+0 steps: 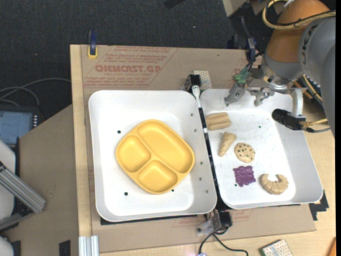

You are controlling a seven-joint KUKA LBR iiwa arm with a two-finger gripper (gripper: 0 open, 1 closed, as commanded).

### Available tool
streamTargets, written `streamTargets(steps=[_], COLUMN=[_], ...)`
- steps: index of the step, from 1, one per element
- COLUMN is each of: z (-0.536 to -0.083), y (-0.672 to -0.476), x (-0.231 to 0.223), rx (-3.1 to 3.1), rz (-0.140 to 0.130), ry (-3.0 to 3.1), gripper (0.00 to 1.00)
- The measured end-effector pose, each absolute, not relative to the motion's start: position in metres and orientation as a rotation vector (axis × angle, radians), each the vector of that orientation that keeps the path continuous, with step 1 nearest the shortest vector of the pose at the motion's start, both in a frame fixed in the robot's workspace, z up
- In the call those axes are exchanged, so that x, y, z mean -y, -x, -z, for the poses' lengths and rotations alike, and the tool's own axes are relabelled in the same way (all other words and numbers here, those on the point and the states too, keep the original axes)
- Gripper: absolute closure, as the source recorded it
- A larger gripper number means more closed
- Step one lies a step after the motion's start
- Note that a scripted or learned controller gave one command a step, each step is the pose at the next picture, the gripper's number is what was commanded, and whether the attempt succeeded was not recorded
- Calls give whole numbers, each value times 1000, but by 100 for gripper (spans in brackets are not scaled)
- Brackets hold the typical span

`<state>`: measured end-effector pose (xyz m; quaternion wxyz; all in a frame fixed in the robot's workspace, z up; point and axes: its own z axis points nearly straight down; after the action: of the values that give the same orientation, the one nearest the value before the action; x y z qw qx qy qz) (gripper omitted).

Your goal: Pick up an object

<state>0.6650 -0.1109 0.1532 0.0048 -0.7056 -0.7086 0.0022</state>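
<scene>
Gripper (246, 96) hangs over the far end of the right bin (305, 159), fingers spread apart with nothing between them. Below it in that bin sit a tan roll (217, 121), a cone (227, 143), a chocolate chip cookie (244, 152), a purple lump (244, 175) and a croissant (274, 183), all lying apart from each other. The roll is the one nearest the gripper. Left bin (104, 143) has a yellow divided tray (154, 156) sitting in the middle, three compartments facing up.
</scene>
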Motion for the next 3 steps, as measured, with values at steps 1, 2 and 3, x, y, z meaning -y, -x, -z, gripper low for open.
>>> streamTargets(steps=[1,2,3], z=[-82,-86,-87], y=[-613,-666,-546], x=[98,95,96], rx=[2215,2222,2215], rz=[-1,-21,1], ry=[2222,2211,2226], gripper=[0,0,0])
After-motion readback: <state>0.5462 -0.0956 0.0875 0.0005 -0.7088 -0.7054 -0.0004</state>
